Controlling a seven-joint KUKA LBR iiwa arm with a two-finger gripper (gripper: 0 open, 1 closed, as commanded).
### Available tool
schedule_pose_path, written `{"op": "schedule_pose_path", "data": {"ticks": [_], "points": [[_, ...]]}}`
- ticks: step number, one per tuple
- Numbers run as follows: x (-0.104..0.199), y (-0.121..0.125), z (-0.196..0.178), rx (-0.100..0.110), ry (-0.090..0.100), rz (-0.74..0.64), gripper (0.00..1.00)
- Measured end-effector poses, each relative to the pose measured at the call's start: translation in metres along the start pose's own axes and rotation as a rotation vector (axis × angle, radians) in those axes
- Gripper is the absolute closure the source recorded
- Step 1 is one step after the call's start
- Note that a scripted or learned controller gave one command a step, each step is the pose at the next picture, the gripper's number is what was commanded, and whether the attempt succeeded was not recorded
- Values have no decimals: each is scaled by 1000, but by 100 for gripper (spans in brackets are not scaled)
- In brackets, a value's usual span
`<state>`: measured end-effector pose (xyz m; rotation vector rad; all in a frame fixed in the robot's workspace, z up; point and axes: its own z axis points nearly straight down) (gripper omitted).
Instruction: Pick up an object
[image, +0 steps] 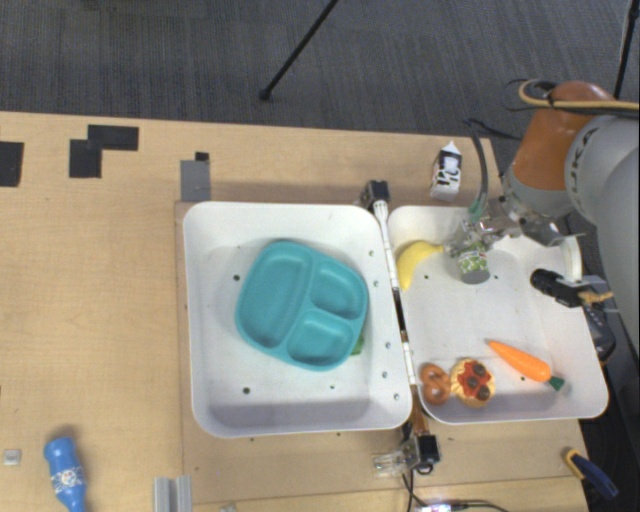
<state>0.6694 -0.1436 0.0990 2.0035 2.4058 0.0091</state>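
**Bench stock, two white bins: arm over the upper part of the right bin**

1. Arm (605, 170): grey, with an orange band (548, 150). It enters from the right edge of the frame, upper half.
2. Gripper (468, 250): over the upper middle of the right bin (480, 320), just right of the banana. Whether it is spread or closed cannot be told from this angle.
3. Small round grey-green item (472, 268): directly at the gripper's lower end, in the upper part of the right bin. Whether it is gripped or merely lies beneath cannot be told.
4. Banana (413, 260): yellow, in the upper left corner of the right bin, close to the dividing wall.
5. Carrot (520, 361): orange with a green end, lying at a slant in the lower right of the right bin, well apart from the gripper.
6. Pretzel (434, 381): brown, in the lower left corner of the right bin.
7. Round pizza-like toy (472, 383): just right of the pretzel, touching or nearly so.
8. Teal divided plate (300, 305): three compartments, in the centre of the left bin (225, 390). A green sliver (357, 346) shows at its lower right edge.
9. Small white-and-black carton (449, 170): upright on the bench (90, 320), above the right bin, centre right of the frame.
10. Blue bottle-shaped item (65, 475): lying on the bench, lower left corner of the frame.
11. Black tape patches (100, 148): on the bench, upper left of the frame.
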Motion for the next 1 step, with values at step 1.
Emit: {"op": "schedule_pose_path", "data": {"ticks": [1], "points": [[68, -17, -126, 3, 2, -115, 100]]}}
